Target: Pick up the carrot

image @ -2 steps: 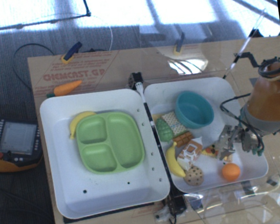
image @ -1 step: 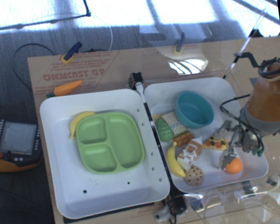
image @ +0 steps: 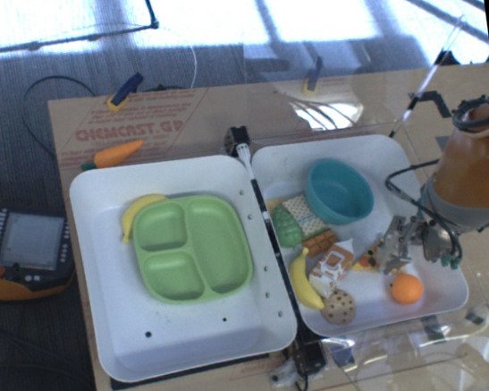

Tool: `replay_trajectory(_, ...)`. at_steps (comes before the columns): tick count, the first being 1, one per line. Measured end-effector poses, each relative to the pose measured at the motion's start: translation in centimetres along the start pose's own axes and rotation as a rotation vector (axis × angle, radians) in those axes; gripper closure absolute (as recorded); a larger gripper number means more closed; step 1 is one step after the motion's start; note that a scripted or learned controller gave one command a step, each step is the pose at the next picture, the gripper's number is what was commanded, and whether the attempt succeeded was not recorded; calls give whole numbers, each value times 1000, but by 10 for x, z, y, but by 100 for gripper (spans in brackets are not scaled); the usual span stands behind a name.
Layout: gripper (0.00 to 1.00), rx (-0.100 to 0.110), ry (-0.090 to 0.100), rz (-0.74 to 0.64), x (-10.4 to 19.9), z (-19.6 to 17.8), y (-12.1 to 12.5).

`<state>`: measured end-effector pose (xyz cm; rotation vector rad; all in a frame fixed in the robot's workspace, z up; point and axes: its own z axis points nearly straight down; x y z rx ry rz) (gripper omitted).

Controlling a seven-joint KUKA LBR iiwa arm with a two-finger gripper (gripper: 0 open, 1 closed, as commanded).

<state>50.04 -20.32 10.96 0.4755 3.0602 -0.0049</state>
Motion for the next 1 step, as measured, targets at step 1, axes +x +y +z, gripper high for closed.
replay_trajectory(1, 0, 0, 1, 0, 0, 0, 0)
